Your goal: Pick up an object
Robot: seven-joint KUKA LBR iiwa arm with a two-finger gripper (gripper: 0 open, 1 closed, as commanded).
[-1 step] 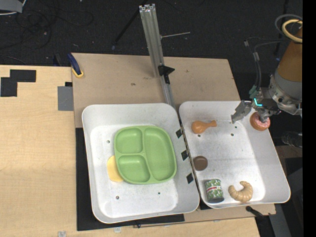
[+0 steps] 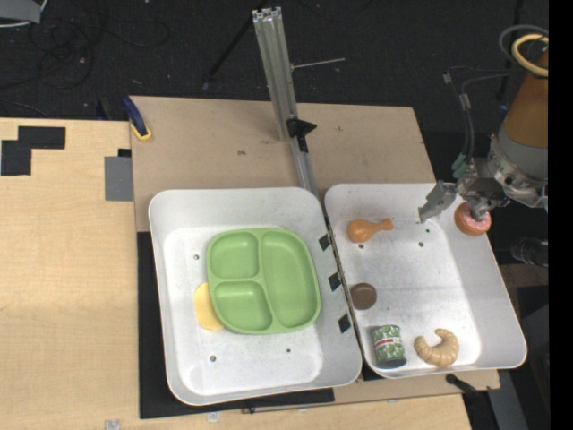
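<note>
We see the pincer at the end of the grey and orange arm, hanging over the far right corner of the right bin. We cannot tell how far it is open, for its tip is small and partly lost against the dark wrist. A red round object sits just beside the pincer on its lower right, at the bin's rim, touching or nearly touching the wrist parts. We cannot tell whether the pincer has hold of it. To the pincer's left in the view, near but apart, lies an orange drumstick-shaped toy on the bin floor. Further from the pincer, down and to its left, rests a small brown disc. Well below the pincer, by the bin's near edge, a green can stands upright, with a tan croissant just beside it on the side under the pincer. Well apart from the pincer, far to its left, the left bin bears a green divided plate, with a yellow piece poking out from under the plate's edge on the side away from the pincer.
</note>
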